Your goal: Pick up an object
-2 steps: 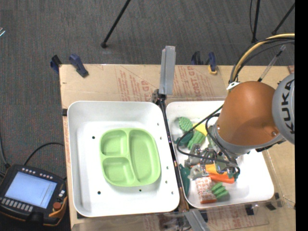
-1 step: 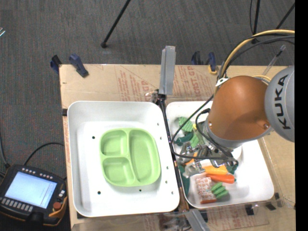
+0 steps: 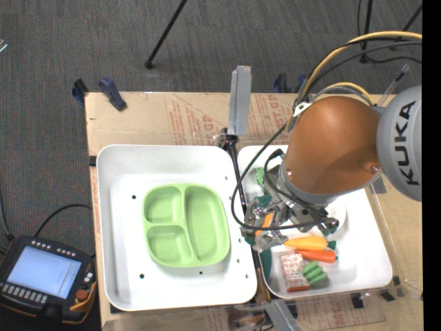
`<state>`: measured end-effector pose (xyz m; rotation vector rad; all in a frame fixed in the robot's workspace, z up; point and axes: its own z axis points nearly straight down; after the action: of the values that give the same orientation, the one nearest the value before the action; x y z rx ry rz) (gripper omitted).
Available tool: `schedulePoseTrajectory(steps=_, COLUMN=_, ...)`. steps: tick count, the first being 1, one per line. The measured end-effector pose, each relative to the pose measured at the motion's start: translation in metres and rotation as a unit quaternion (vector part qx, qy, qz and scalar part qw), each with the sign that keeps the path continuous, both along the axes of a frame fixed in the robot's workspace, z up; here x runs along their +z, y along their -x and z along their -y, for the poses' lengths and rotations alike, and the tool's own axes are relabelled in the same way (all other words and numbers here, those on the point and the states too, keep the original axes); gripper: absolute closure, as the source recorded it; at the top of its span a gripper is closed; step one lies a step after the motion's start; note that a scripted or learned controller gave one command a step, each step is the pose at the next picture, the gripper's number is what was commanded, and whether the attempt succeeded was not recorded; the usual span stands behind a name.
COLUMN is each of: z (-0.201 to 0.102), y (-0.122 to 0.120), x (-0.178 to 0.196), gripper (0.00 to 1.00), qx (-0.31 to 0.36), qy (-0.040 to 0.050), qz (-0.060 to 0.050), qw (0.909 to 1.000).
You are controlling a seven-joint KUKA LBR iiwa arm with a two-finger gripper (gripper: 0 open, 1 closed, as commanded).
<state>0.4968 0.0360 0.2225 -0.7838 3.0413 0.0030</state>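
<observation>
Toy carrots point(image 3: 311, 249) and a small packet point(image 3: 292, 270) lie in the right bin point(image 3: 368, 267), just below the hand point(image 3: 270, 221); hand's state can't be told, wrist hides it. Green divided tray point(image 3: 187, 225) sits in left bin point(image 3: 117, 185)

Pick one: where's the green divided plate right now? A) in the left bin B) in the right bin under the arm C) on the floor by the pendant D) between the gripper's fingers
A: the green divided plate lies flat in the left bin, alone, while the arm hangs over the toy food in the right bin.
</observation>
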Motion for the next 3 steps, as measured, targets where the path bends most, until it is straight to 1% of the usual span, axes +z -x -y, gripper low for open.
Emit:
schedulePoseTrajectory(steps=1, z=0.018, y=-0.01, x=-0.021, gripper=1.0, qx=0.094, qy=0.0, qz=-0.002, qw=0.9956)
schedulePoseTrajectory(steps=2, z=0.075, y=-0.017, x=0.014, gripper=1.0, qx=0.349, qy=-0.0007, qz=0.001, qw=0.9371)
schedulePoseTrajectory(steps=3, z=0.131, y=-0.025, x=-0.13, gripper=1.0, qx=0.333, qy=0.0016, qz=0.006, qw=0.9428)
